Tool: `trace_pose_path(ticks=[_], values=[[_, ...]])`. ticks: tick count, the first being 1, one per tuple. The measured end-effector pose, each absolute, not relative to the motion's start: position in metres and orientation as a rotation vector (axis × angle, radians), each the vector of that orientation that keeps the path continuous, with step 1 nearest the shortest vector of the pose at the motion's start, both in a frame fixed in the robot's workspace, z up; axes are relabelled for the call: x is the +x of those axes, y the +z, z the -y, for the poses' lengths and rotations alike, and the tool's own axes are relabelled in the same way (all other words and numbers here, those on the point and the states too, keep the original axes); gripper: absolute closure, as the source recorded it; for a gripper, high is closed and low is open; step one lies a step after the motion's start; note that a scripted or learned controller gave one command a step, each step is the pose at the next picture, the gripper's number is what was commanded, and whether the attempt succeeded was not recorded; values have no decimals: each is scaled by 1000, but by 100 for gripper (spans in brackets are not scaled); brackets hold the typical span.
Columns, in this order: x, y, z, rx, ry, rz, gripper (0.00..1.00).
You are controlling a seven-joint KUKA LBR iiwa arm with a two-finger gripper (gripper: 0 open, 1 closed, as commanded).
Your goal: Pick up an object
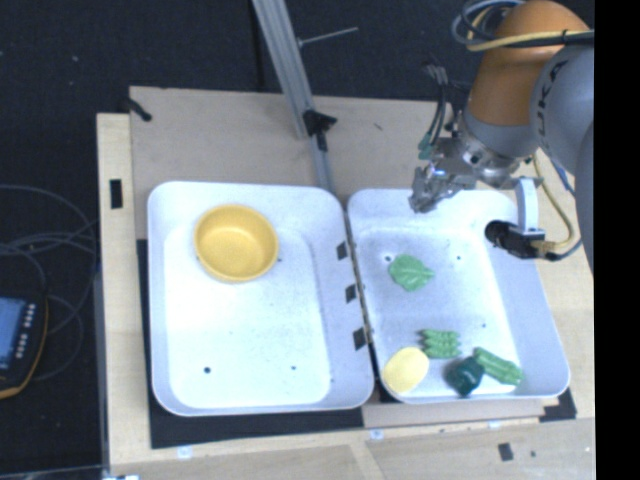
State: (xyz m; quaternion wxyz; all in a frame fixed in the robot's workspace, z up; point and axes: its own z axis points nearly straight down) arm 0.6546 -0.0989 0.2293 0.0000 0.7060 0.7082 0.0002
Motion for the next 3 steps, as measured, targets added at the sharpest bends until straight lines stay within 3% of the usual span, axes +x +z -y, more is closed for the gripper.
trace_pose_path(ticks=[3], values=[[624,241,-61,2217,3,-2226,100]])
